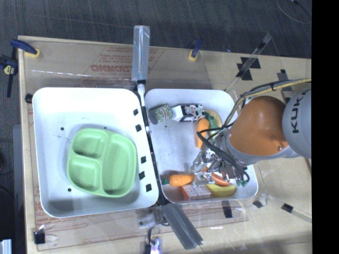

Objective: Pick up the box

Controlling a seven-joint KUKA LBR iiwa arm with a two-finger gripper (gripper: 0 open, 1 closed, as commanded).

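Small box [195,192] lying flat in the right bin [172,147], hard against that bin's near wall, about midway along it. Reddish-orange on the face that shows, with paler panels across the top; short and squat, with its long side running along the bin's near wall. Print too small to read.

Just beyond the box, towards the bin's middle, an orange carrot [180,180] lying crosswise and touching it or nearly so. On the side of the box nearer the bin's right wall, a yellow banana [221,189] with a red bit resting on top of it, also close to the near wall.

Gripper [209,165] low over the bin's near-right part, among a tangle of cables, just above the box and banana. Cannot tell how far it is open, nor whether anything is in its grasp; metal parts and wires blur together there. Box seen resting on the bin's floor, not lifted.

Arm's orange band [259,126] hanging over the bin's right wall.

Along the bin's far wall, a grey-green bottle [161,113] on its side, a dark packet [190,110] next to it, and another orange piece [202,128] just inward of them.

Beyond the bin's left wall, the left bin [47,142] with a green divided tray [101,163].
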